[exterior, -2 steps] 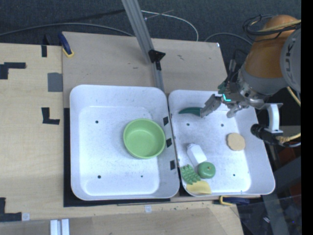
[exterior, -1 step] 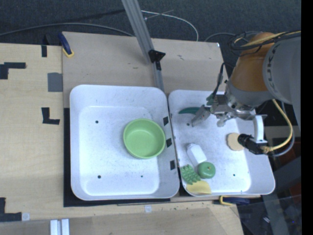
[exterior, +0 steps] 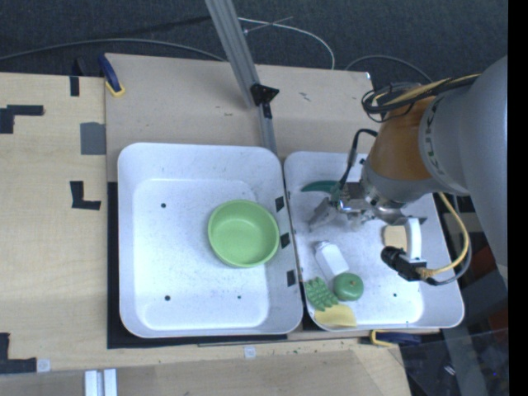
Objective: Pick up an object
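While the grey arm (exterior: pixel 462 130) reaches in from the right over the right bin (exterior: pixel 441 308), its tool (exterior: pixel 323 213) hangs low at that bin's far left part, metal fingers (exterior: pixel 318 214) spread apart with nothing between them; a dark green piece (exterior: pixel 318 186) lies just beyond. Nearer in this bin lie a white bottle (exterior: pixel 332 260), a green round object (exterior: pixel 347 286), a green ridged piece (exterior: pixel 318 292) and a yellow piece (exterior: pixel 340 315). The left bin (exterior: pixel 148 221) on the tabletop (exterior: pixel 181 106) holds a green bowl (exterior: pixel 242 233)

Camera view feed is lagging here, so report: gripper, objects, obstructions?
Gripper low in right bin, nothing seen between fingers. White bottle, green round piece, yellow piece lying loose nearby. Green bowl in left bin.
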